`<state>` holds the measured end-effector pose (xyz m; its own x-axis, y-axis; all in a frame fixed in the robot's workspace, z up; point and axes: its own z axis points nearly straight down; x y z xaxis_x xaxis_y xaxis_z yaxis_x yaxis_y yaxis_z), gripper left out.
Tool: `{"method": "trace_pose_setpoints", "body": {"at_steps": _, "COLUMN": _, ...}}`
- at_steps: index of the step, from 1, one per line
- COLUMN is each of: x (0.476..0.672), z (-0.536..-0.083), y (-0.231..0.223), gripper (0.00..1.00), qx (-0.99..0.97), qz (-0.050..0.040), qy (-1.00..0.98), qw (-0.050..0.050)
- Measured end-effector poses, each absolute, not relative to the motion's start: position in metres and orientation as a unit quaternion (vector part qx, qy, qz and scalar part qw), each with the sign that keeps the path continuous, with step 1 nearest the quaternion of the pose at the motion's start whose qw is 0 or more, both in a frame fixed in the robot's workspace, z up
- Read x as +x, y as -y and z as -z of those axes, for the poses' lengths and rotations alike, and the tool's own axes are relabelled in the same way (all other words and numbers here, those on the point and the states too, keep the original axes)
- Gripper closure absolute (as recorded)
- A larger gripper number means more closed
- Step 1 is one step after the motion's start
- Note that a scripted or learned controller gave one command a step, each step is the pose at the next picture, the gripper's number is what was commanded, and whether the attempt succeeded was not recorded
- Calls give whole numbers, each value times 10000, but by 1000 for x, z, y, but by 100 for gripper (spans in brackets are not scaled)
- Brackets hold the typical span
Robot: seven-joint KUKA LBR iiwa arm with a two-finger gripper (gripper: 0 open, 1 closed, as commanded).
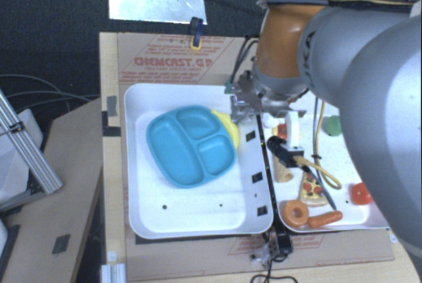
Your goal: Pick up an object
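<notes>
Entry: pick up an object, target not specified.

My gripper [242,109] sits low over the far right corner of the left bin [191,227], close to the wall shared with the right bin [359,227]. Wrist housing blocks the tip, so I cannot tell whether it is released or clenched. Nothing is visibly held.

Nearest candidate: a yellow thing [227,126], just beside the gripper and tucked against the right rim of the blue plate [191,145]. Only a sliver shows, so I cannot say what it is. My position reads as an approach to it, though that is my judgement only.

The plate lies flat across the middle of the left bin. It is broad and shallow, so probably a poor grasp.

In the right bin, well apart from the gripper, are a donut [295,212], an orange carrot-like piece [323,218], a pizza slice [311,189], a red piece [360,193] and a green piece [331,125]. All are small and loose, and they look like easier picks.

Risks: the yellow thing is wedged between the plate rim and the bin wall, leaving little room to close around it. The plate may shift on contact.
</notes>
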<state>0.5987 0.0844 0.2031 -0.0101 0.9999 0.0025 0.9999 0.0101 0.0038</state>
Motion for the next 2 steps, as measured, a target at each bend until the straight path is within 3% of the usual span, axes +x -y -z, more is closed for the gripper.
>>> {"method": "trace_pose_setpoints", "body": {"at_steps": 2, "x": 612, "z": -245, "y": -188, "gripper": 100, "qx": 7036, "qz": -29, "qy": -7106, "qw": 1}}
